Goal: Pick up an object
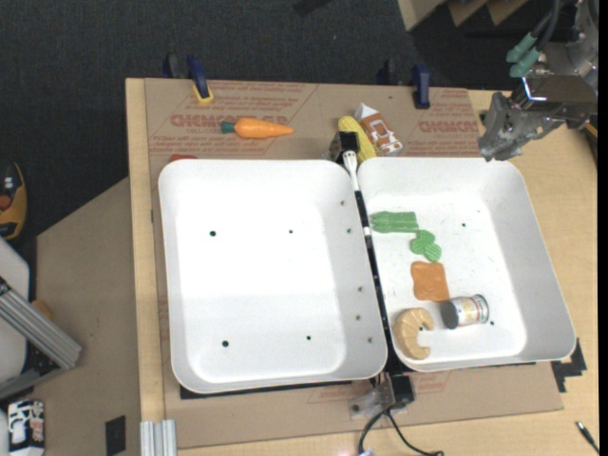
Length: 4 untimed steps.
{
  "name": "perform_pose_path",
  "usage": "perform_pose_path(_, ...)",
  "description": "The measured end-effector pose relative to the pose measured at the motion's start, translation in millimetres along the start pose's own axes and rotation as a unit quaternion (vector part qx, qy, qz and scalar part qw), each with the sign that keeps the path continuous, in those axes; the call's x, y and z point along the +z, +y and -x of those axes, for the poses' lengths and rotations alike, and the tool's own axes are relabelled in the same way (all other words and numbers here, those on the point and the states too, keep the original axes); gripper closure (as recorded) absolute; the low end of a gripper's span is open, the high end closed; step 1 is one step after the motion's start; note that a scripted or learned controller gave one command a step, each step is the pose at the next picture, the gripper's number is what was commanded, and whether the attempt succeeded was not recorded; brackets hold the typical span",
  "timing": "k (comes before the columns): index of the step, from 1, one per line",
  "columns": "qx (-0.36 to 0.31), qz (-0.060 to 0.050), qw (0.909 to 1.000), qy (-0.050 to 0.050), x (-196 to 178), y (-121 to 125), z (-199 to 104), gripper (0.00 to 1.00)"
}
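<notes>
While the gripper [501, 139], its grip state unclear, hovers above the right bin's [532, 217] far right corner, the can [465, 311] lies well toward the near edge.

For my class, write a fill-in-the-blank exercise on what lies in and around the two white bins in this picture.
1. The small tin can lies in the ____ bin as the camera sees it.
2. The toy carrot lies on the cardboard, ____ the bins.
3. The orange piece lies between the green pieces and the ____.
4. The gripper hangs near the right bin's ____ corner.

Missing words: right; outside; croissant; far right
</notes>
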<state>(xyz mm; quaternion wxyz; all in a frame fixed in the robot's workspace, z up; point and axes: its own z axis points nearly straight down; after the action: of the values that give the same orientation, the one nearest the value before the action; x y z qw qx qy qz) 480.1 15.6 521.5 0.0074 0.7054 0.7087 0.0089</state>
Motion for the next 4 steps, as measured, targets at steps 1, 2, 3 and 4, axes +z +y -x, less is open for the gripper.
perform_pose_path(1, 0.002, -0.011, 0.9999, -0.001, 10, -1, 1, 0.0)
perform_pose_path(2, -0.001, -0.017, 0.9998, -0.001, 111, 9, -68, 0.0)
perform_pose_path(3, 0.002, -0.009, 1.0, -0.001, 94, 10, -64, 1.0)
perform_pose_path(4, 0.0, -0.008, 1.0, 0.0, 56, -2, -92, 1.0)
